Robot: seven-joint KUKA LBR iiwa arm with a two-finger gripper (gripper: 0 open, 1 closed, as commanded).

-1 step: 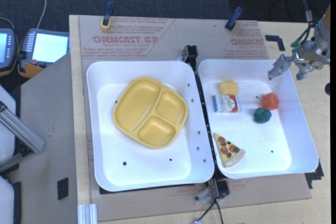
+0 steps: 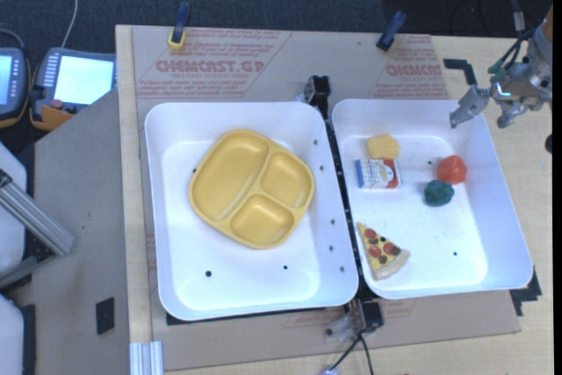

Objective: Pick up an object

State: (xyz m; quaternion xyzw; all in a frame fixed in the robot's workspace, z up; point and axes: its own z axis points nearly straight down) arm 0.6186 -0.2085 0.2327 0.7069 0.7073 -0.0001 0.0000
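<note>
The right bin [image 2: 505,228] holds several small toys. A yellow chunk [image 2: 382,147] lies near its back, with a small white and blue carton [image 2: 378,175] just in front of it. A red ball [image 2: 451,169] and a green lump [image 2: 438,192] sit close together towards the right. A pizza slice [image 2: 383,250] lies at the front left. My gripper [image 2: 487,111] hangs over the bin's back right corner, above and to the right of the red ball. It is open, with nothing between its fingers.
The left bin [image 2: 176,277] carries a yellow divided plate [image 2: 253,187]. Clamps [image 2: 178,24] hold the cardboard sheet at the back. A black bracket [image 2: 318,89] sits between the bins at the back.
</note>
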